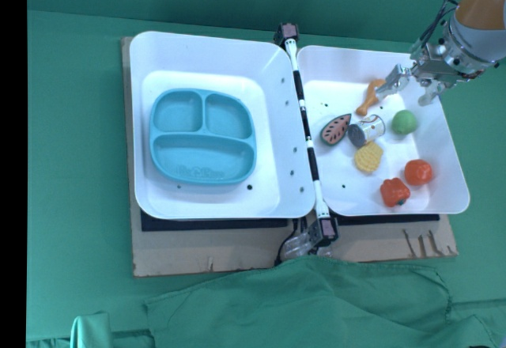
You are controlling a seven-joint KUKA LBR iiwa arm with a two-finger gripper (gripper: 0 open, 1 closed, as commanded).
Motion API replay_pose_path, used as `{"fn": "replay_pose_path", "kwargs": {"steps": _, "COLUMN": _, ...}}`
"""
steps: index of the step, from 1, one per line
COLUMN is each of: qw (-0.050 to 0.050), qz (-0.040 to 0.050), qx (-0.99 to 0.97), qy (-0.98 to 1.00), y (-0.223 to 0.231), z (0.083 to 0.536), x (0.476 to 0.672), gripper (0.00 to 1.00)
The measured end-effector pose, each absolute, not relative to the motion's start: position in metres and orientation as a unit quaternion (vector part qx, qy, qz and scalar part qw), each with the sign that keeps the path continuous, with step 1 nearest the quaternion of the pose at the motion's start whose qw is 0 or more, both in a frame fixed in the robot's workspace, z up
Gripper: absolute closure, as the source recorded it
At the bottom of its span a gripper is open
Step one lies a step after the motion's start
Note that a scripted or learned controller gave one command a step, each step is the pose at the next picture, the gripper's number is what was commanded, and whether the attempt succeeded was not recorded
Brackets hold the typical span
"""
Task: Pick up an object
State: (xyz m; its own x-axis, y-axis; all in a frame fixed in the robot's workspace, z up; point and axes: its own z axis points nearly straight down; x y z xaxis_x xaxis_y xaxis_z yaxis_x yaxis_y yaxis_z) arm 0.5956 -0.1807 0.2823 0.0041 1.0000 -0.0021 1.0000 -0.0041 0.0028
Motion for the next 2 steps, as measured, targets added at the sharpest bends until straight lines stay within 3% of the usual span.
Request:
{"fn": "replay_pose_path", "kwargs": {"steps": 1, "qw": 0.002, "qz": 0.0003, "qx": 0.709, "qy": 0.706, "y": -0.181, "z": 0.282, "x": 0.596, "gripper": 0.00}}
{"fn": "replay_pose_path", "kwargs": {"steps": 2, "qw": 0.000, "qz": 0.0001, "qx": 0.708, "qy": 0.706, "y": -0.185, "z": 0.224, "x": 0.597, "gripper": 0.00}}
